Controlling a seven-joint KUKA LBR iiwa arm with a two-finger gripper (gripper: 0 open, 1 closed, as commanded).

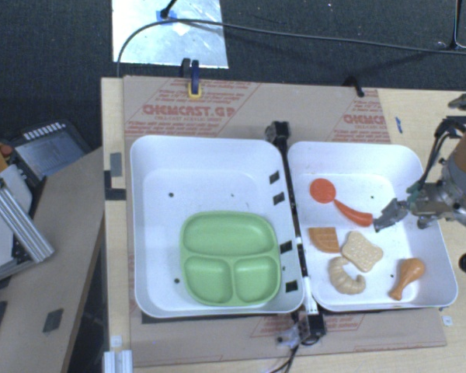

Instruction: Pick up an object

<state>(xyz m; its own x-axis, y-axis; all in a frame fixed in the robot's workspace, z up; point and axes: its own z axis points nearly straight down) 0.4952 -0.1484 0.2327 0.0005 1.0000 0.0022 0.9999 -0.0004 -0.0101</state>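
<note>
The right bin (357, 165) holds several toy foods. An orange-red spoon (335, 199) lies near its middle, with its round bowl to the upper left. Below it are an orange wedge (325, 239), a slice of toast (362, 251), a pale croissant (346, 277) and a tan drumstick (405, 277). My gripper (391, 213) reaches in from the right and hovers just right of the spoon's handle tip, above the toast. Nothing shows in its grasp.
The left bin (206, 165) holds a green three-compartment plate (229, 259). A black divider clip strip (289, 208) runs between the bins. Both bins sit on a cardboard sheet (241, 107). Grey equipment (31, 177) stands off the bench to the left.
</note>
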